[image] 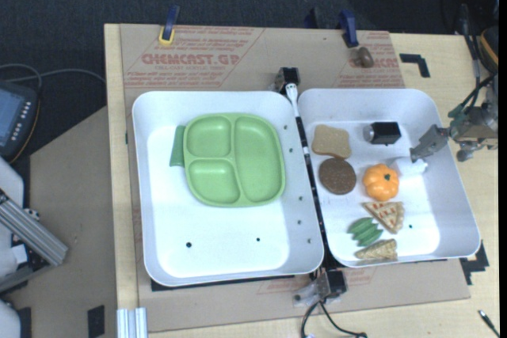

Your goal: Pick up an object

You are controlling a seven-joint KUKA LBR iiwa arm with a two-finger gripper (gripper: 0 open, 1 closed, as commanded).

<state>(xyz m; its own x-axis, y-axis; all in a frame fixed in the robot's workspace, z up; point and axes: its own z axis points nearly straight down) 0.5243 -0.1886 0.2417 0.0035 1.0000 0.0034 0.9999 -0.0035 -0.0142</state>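
1. Green plate (234,158) lies in the left bin (158,241), likely as a drop spot.
2. Toast (331,141), patty (337,176), orange (381,182) sit in the right bin (444,225): candidates for picking.
3. Gripper (420,150) hangs at that bin's right edge, grasping nothing visible; whether it is released or clenched, I cannot tell.

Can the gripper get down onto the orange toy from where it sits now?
Probably yes. The gripper hangs over the right bin's right side, and the orange toy lies just left of it with bare bin floor between them; nothing covers it.

The hand (430,145) looks blurred; arm (485,123) cut off.
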